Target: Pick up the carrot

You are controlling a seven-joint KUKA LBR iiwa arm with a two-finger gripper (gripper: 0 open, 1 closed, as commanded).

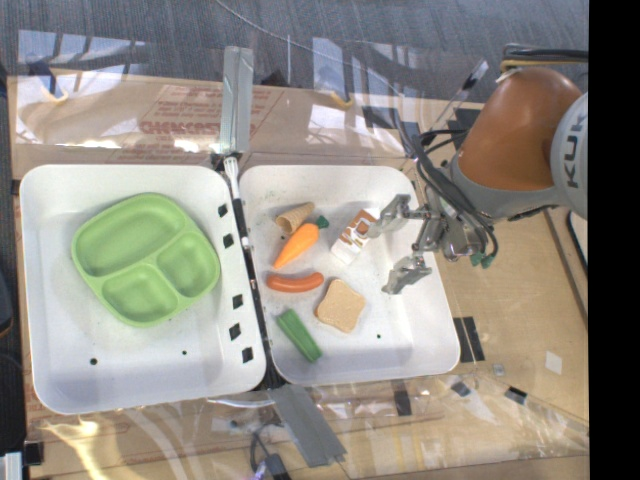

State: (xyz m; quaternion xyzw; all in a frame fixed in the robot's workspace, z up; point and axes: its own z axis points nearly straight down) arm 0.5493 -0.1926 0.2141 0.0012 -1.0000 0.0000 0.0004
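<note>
Lying in the right bin (425,348), a little above the frame centre and left of the bin's middle, the carrot (297,245) is not yet picked up: it rests on the bin floor with its orange body slanting from lower left to upper right and its green top at the upper right end. Nothing grips it, so I judge that the task is at its start and the whole grasp and lift are left to do. The gripper (402,245) is at the right side of the same bin, well apart from the carrot, and its jaws stand spread wide with nothing between them. To count the things: one carrot; one brown cone-like piece (294,216) just above it, touching or almost touching; one sausage (295,282) just below it; one slice of bread (341,306) to the lower right; one green stick (299,335) near the lower edge of the bin; one small white and orange box (355,235) between the carrot and the gripper. There are two white bins on the bench, and the left bin (60,368) holds one green plate (146,258) with three compartments.
</note>
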